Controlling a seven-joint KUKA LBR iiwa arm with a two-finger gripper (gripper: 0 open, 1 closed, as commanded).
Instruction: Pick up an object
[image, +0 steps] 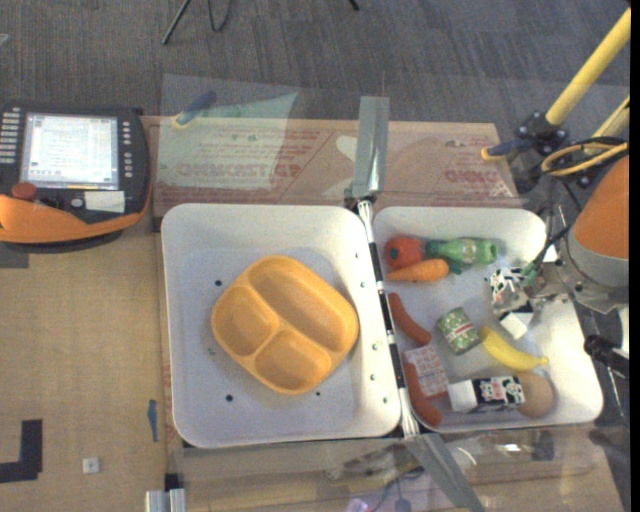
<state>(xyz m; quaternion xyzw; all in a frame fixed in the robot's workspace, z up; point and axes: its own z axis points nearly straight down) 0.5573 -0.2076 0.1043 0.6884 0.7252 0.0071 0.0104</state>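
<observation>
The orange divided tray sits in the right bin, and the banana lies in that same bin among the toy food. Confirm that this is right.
Not quite. The camera view shows the orange divided tray in the left bin, by itself. The banana does lie in the right bin among the toy food, as you said.

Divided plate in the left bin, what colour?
Yellow-orange, all three compartments of the divided plate; clearest in the camera view.

Arm (608, 225) cut off at right
</observation>
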